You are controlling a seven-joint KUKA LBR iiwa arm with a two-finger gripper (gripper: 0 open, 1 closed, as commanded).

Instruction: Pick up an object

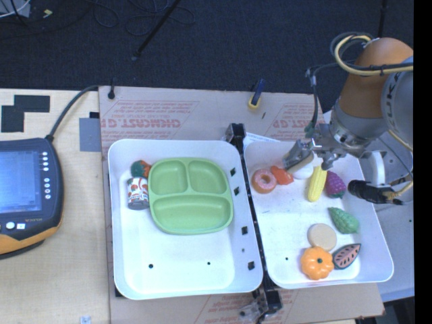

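Grey arm [368, 100] reaching in from right, orange band above wrist, gripper [307, 159] angled down-left

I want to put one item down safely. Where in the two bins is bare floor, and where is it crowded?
Free: the left bin floor below the green tray; in the right bin, the patch between donut and pumpkin. Crowded: the right bin's upper part near the gripper, corn and grapes.

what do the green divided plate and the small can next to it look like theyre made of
The green divided plate looks like moulded plastic: one even colour, soft sheen, rounded compartment ridges. The small can has a printed red-and-white label and a grey base; probably metal or a plastic toy, too small to tell.
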